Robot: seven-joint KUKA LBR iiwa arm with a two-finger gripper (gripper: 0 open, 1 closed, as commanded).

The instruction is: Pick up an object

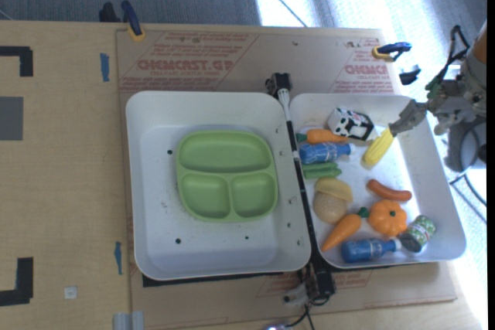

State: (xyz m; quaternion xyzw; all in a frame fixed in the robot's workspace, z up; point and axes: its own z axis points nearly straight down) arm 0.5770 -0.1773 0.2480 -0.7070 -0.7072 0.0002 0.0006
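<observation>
Green divided plate sits in the left white bin. Right bin holds the toy items: blue bottle, small carrot, black-and-white cow, yellow corn cob, potato, larger carrot, sausage, pumpkin, second blue bottle and green can. Gripper hangs over the bin's upper right, just beside the corn cob; its grasp state cannot be told.

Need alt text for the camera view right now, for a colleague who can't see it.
The gripper hovers at the right bin's upper right, beside a toy corn cob among other toy foods. The left bin holds a green divided plate.
</observation>
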